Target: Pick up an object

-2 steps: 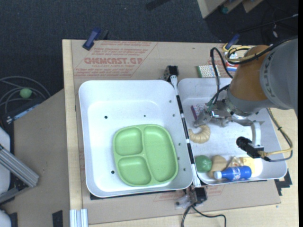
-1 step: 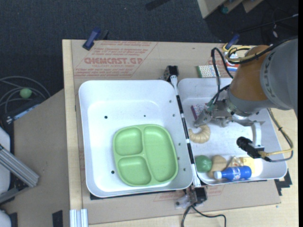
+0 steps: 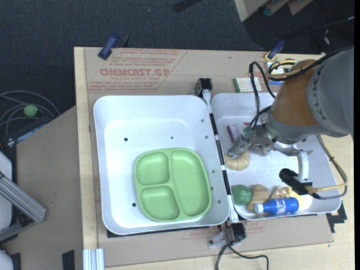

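Dark carpet [image 3: 50, 21] surrounds a brown bench [image 3: 140, 75] with red lettering printed across its far part, and a blue clip [image 3: 109, 46] sits at the bench's far left corner. Two shallow white bins stand side by side on it, their rims touching. The left bin [image 3: 112, 120] holds a pale green plate [image 3: 171, 183] with three compartments, lying flat toward the near side. The grey arm [image 3: 329, 94], with its orange band, reaches in from the right over the right bin [image 3: 233, 101]. Its gripper [image 3: 241, 148] hangs low at the left side of that bin, just above a cream ridged piece [image 3: 237, 162] and so close that it may be touching it. Whether the gripper is set wide or narrow cannot be told from this slant, and nothing can be seen held in it. Just behind the gripper, a small purple packet [image 3: 233, 131] lies on the bin floor. Along the near wall of the right bin a green ball [image 3: 242, 194], a tan lump [image 3: 260, 193] and a blue bottle [image 3: 279, 206] on its side sit close together.
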`<state>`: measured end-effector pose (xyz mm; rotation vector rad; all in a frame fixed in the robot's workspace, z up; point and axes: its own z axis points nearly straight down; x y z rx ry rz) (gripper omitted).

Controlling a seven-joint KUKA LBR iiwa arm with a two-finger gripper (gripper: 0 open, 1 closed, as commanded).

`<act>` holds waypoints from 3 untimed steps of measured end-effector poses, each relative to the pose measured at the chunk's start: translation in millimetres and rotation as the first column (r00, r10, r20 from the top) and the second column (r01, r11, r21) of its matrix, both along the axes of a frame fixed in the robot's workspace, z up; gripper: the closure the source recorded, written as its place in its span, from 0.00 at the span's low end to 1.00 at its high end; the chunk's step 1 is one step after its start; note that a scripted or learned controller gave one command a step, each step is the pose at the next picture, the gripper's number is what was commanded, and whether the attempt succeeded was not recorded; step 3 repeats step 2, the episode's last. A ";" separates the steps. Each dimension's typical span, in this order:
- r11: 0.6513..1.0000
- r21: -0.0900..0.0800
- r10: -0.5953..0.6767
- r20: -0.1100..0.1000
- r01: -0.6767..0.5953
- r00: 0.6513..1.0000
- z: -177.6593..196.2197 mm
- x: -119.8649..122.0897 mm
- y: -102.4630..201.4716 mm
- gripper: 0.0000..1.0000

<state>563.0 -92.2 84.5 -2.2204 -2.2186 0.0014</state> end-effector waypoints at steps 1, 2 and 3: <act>1.000 -0.001 -0.001 0.002 0.001 1.000 9.9 0.3 0.0 1.00; 1.000 0.000 0.003 0.005 -0.003 1.000 101.1 9.0 71.0 1.00; 1.000 0.000 0.003 0.005 -0.003 1.000 101.1 9.0 71.0 1.00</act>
